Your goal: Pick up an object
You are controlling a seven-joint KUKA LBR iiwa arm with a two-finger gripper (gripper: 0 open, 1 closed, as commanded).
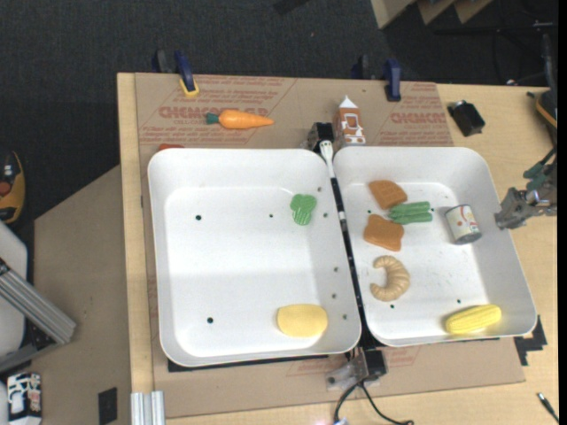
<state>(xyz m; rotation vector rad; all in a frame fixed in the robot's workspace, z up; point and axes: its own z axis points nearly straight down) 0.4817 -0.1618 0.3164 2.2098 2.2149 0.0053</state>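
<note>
A small silver can (462, 223) lies tipped in the right bin (505, 264); the hand (523, 204) hovers just right, its opening unclear.

Bright even overhead light, soft shadows, mild glare, slightly soft focus

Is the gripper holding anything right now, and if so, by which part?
Nothing is held. The gripper sits at the right bin's outer edge, beside the small can, which lies in the bin apart from it.
</note>
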